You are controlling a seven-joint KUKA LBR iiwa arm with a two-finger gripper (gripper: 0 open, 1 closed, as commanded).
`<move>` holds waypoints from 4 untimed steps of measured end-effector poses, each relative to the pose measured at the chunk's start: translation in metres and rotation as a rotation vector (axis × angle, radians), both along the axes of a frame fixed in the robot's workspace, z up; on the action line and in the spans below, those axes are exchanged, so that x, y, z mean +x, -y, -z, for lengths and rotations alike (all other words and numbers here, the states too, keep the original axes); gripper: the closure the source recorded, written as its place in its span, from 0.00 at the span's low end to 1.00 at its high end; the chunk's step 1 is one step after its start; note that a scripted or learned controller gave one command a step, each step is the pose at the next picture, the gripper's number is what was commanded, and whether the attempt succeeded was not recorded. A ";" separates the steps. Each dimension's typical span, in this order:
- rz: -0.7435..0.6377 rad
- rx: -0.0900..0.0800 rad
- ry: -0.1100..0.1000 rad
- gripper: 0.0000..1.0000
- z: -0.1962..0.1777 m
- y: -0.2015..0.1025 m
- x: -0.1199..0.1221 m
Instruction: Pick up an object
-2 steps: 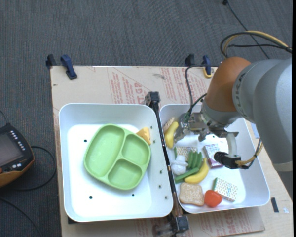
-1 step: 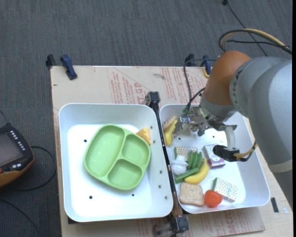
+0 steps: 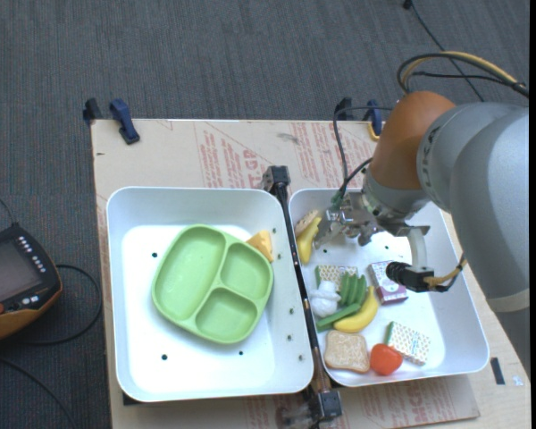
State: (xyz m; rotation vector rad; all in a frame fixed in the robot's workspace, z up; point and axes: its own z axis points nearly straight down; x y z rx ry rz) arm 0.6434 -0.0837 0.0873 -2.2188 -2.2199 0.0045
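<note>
My gripper [image 3: 344, 225] hangs low over the back left part of the right bin [image 3: 460, 333], under the orange wrist band. Just left of it lies a yellow toy food piece [image 3: 305, 232] against the bin's wall. In front of the gripper lie a purple box [image 3: 387, 282], green beans [image 3: 347, 295], a banana [image 3: 362, 315], a white garlic-like piece [image 3: 325, 300], a bread slice [image 3: 347, 351], a red tomato [image 3: 386, 359] and a patterned packet [image 3: 411, 342]. I see nothing lifted off the bin floor.
The left bin [image 3: 125, 329] holds a green divided plate [image 3: 213, 282] with a yellow cheese wedge [image 3: 262, 242] at its back right edge. A black divider clamp [image 3: 278, 179] stands between the bins. A handheld pendant [image 3: 13, 282] lies on the floor at the left.
</note>
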 end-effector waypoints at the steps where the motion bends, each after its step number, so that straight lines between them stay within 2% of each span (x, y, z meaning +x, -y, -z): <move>1: -0.002 -0.002 0.002 0.00 -0.001 -0.001 -0.001; 2: -0.002 0.000 0.001 1.00 -0.010 -0.002 0.000; 3: -0.002 0.000 0.001 0.00 -0.010 -0.002 0.000; 4: -0.003 -0.001 0.001 0.00 -0.001 -0.001 0.000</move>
